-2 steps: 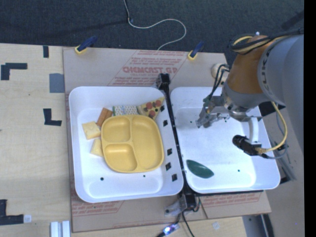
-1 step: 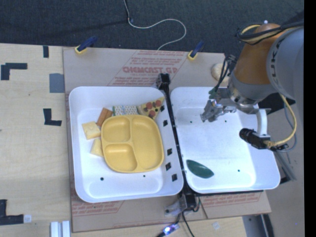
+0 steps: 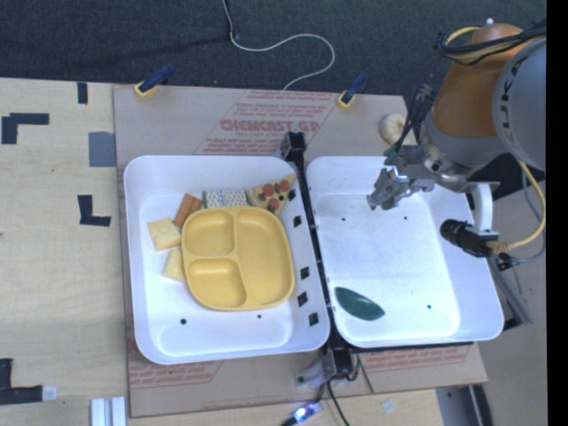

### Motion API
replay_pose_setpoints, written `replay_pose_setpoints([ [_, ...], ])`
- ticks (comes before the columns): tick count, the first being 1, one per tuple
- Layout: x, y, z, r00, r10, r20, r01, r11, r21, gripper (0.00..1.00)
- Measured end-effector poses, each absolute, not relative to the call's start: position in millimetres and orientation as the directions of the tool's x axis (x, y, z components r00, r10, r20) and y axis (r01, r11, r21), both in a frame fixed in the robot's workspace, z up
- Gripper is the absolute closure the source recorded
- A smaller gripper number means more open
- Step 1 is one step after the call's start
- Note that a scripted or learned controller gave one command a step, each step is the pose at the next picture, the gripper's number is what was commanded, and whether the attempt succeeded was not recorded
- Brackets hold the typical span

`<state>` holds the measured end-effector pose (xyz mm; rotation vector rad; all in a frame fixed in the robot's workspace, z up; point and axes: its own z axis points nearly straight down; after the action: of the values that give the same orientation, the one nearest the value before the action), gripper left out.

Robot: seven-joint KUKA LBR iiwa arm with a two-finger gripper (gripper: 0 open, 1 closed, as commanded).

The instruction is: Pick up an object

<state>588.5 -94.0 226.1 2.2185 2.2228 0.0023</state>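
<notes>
Green object — dark, flat, oval

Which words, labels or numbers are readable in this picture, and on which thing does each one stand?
"CHEMCAST GP", red print on the brown board under the bins; the smaller red lines beneath it are too blurred to read.
Dark letters, perhaps "UK", on the grey arm, cut off at the edge.

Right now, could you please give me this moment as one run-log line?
gripper: over right bin, far end, nothing seen held | green object: right bin, near edge | yellow divided plate: left bin
</notes>
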Motion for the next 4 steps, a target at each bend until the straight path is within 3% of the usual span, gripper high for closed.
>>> replay_pose_setpoints([
  [1,600.4,-35,230,-0.008,1.000,0.002,1.000,0.008,-0.001,1.00],
  [3,593.1,-36,234,-0.003,1.000,0.001,1.000,0.003,-0.001,1.00],
  [4,598.5,-37,232,-0.003,1.000,0.001,1.000,0.003,-0.002,1.00],
])
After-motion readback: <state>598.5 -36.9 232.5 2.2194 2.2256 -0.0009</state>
